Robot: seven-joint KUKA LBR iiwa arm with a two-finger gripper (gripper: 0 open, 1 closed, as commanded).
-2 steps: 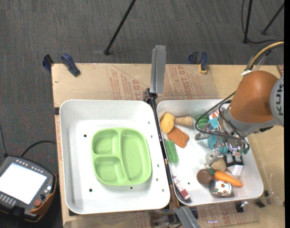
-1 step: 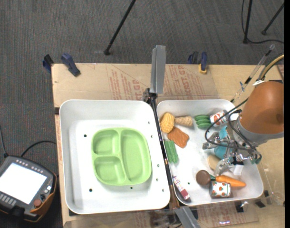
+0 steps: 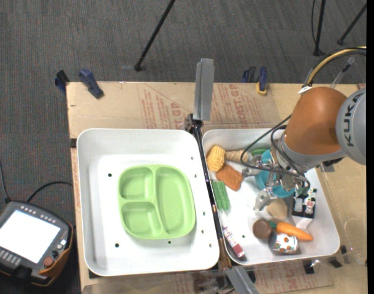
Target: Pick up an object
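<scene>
While the arm [image 3: 322, 124] reaches into the right bin [image 3: 331, 237], its gripper [image 3: 265, 199] hangs among toys beside a carrot [image 3: 294, 231]. Whether it is clenched, I cannot tell. A green tray [image 3: 156, 201] lies in the left bin [image 3: 95, 164].

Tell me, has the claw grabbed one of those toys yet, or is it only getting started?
Not yet, it seems. The claw is down inside the right bin, among the toys, near the carrot and the corn cob, with nothing visibly in it. Gripping and lifting one are left. The green tray sits in the left bin.
</scene>
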